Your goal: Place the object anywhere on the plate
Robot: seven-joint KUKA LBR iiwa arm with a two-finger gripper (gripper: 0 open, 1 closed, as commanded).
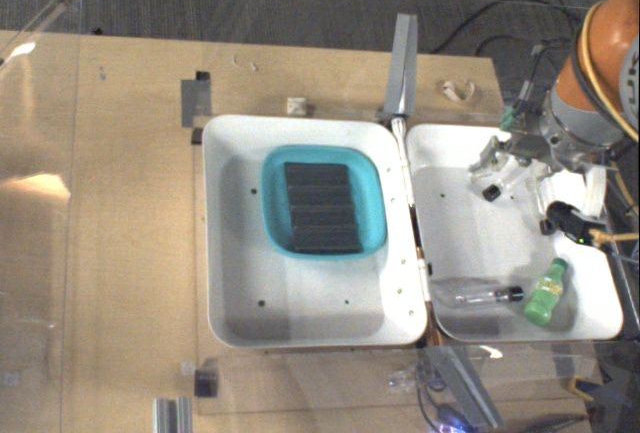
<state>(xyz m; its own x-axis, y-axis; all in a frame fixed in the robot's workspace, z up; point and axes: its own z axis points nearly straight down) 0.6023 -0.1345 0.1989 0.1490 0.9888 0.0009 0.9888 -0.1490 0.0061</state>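
Green bottle (pixel 546 293) lies in right bin (pixel 470 221), lower right corner, beside clear tube (pixel 487 297). Pincer (pixel 515 164) hovers well above-right; spread or pressed together, cannot tell. Risk: corner wall blocks grasp, teal plate (pixel 323 201) far in the left bin (pixel 230 251).

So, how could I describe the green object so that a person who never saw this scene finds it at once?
Look at the right bin of the two white bins. Go to its near right corner, where a small green bottle lies on the floor beside a clear tube with a dark tip. It is the sole green thing on the bench; the plate in the left bin is turquoise.
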